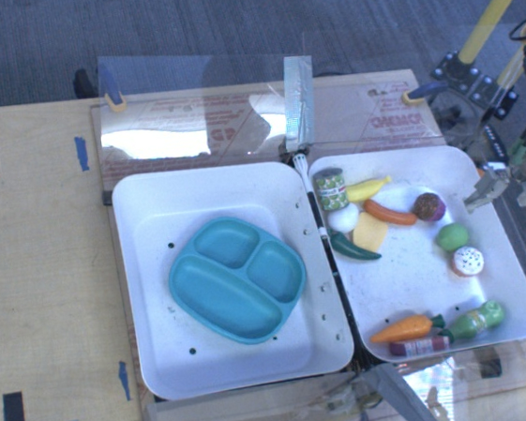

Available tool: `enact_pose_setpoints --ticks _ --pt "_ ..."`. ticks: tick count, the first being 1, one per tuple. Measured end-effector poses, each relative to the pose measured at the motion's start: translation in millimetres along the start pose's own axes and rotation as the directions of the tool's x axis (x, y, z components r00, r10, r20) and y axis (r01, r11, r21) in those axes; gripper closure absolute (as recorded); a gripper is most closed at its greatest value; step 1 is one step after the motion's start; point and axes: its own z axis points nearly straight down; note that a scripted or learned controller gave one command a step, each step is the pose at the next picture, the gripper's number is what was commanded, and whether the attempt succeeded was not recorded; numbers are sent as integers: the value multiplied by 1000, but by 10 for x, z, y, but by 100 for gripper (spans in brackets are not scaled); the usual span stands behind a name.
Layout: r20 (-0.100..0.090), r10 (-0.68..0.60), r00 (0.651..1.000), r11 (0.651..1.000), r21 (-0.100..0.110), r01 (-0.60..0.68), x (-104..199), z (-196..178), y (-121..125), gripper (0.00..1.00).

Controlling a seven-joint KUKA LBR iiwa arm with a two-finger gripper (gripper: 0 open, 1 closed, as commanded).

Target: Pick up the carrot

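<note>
**Desk:** On the wooden bench (44, 277), what stands where?

**Photographer:** Two white bins sit side by side. The left bin (139, 195) carries a teal divided plate (238, 278). The right bin (505, 262) holds a scatter of toy food. The carrot (404, 328) lies in the right bin, along its near wall.

**Desk:** Which step is in hand?

**Photographer:** By my reading, the very start, the approach. The carrot lies flat on the bin floor and nothing is gripping it. Whether the gripper is spread or pressed together, I cannot tell from here.

**Desk:** What does the next move call for?

**Photographer:** A descent over the orange body, with the grip set across its narrow width. It is crowded there. A green toy (474, 322) lies just beside the leafy end, and a slim red-and-white piece (416, 348) lies close alongside, between the carrot and the wall.

**Desk:** And the carrot itself?

**Photographer:** It is orange and tapered, with its point toward the left bin and a small green top at the other end. An orange-red piece (391, 212) farther up the bin could be mistaken for it.
</note>
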Motion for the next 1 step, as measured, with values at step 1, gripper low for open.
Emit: enact_pose_setpoints --ticks 1 --pt "1 -16 1000 1000 -7 16 459 1407 -410 0"
